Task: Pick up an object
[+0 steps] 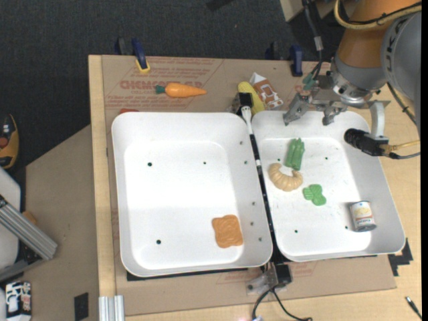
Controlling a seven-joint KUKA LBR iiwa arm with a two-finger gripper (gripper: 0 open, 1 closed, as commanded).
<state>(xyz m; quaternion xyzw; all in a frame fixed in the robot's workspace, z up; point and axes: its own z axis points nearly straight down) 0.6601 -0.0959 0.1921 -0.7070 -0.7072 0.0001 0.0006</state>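
Nothing is picked up yet, as far as I can see: my claw (313, 112) hangs spread wide with no object between its fingers, over the far edge of the right bin (384, 243). Just below it lie a green pickle (294, 154) and croissant (285, 178); the can (362, 215) sits farther off. I judge the whole grasp remains.

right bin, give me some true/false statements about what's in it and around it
1. A small can lies in the right bin. True.
2. The orange waffle piece is in the right bin. False: it lies in the left bin.
3. The toy carrot lies outside both bins, on the cardboard. True.
4. The gripper holds the green pickle. False: the pickle lies in the bin, apart from it.
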